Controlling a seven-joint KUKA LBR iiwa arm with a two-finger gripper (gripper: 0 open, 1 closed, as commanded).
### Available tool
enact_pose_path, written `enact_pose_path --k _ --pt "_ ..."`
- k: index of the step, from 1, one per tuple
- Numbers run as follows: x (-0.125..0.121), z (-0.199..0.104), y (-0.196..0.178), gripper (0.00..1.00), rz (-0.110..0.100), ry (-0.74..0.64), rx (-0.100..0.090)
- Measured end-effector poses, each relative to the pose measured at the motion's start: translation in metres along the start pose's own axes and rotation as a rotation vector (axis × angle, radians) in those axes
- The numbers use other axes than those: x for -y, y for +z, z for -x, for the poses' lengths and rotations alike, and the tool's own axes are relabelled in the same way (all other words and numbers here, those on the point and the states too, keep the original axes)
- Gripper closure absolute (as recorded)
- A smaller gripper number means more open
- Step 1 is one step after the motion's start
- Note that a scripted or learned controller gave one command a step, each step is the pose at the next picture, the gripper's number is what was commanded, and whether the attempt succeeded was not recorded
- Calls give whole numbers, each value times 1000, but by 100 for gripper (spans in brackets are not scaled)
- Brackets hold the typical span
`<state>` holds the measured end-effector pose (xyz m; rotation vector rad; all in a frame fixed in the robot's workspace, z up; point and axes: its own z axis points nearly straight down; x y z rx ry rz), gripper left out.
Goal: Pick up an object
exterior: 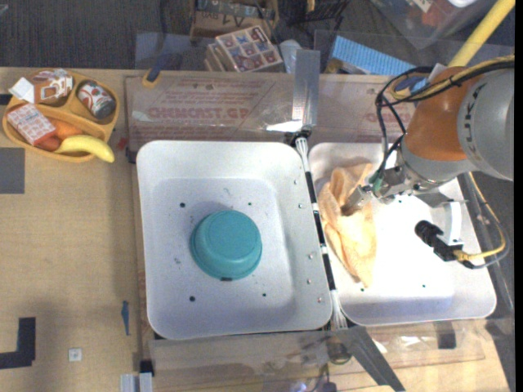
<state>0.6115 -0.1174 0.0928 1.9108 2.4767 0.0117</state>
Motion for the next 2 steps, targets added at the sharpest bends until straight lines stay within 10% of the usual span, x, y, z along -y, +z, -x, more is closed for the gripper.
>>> enact_pose_path --k 1,2 --pt "-56 7 2 0 -18 -266 -6" --pt "-59 7 -10 100 -5 -268 0"
